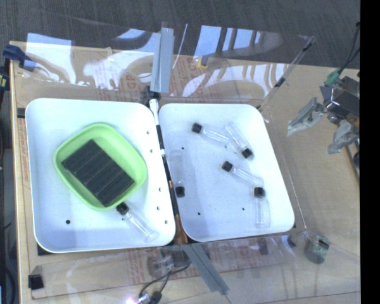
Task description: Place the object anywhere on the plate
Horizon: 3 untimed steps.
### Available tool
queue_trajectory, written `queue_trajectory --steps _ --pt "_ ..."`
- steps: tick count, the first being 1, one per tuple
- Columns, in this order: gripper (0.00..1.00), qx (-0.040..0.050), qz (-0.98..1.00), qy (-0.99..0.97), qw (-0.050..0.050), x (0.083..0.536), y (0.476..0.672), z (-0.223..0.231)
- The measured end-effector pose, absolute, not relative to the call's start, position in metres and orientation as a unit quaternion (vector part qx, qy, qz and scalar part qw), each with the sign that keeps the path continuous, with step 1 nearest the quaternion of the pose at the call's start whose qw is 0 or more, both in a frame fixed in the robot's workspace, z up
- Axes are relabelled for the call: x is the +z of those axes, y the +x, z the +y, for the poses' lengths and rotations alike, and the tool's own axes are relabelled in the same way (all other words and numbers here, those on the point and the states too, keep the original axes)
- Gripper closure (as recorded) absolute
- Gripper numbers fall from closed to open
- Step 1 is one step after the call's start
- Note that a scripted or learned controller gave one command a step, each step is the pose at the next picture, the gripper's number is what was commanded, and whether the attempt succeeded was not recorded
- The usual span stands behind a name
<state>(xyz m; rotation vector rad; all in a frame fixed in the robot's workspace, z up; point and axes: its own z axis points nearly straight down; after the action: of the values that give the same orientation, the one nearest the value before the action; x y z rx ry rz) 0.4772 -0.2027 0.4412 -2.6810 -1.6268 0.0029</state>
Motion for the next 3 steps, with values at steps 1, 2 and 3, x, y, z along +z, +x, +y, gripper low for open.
queue_trajectory --steps 1,2,3 --pt "0.00 0.0011 -0.499 -0.866 0.004 0.4410 0.4774 -0.2019" --pt "0.00 0.0020 -0.472 -0.881 0.004 0.4412 0.4770 -0.1987" --pt "0.00 0.0022 -0.440 -0.898 0.002 0.4417 0.4765 -0.2030"
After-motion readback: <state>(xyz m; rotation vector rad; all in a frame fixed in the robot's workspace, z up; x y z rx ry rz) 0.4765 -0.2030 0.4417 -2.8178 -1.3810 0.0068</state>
